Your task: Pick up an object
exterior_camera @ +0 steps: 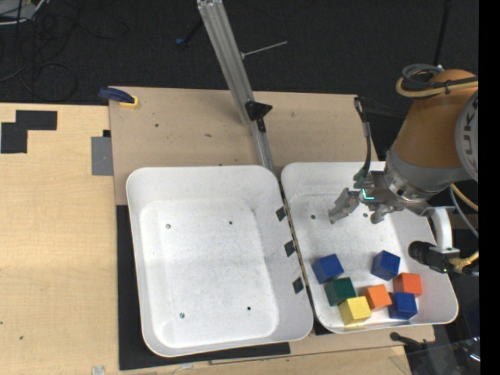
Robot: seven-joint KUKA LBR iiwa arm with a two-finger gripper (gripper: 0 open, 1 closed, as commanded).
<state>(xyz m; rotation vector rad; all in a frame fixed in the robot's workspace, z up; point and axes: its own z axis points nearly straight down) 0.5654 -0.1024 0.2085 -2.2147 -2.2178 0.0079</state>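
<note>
Grey and orange-banded, the arm (431, 143) is reaching in over the right bin (328, 180), with its gripper (360, 209) hanging above that bin's bare upper floor, fingers spread apart and nothing between them. Below the gripper, toward the right bin's near wall, the blocks are lying in a loose cluster: a blue cube (328, 267) nearest the divider, a dark green cube (340, 290) touching it from below, a yellow cube (355, 309) at the near rim, an orange cube (378, 295) beside that, another blue cube (385, 263), a red-orange cube (408, 283) and a third blue cube (403, 305). The left bin (148, 186) is sitting just beside the right bin.
</note>
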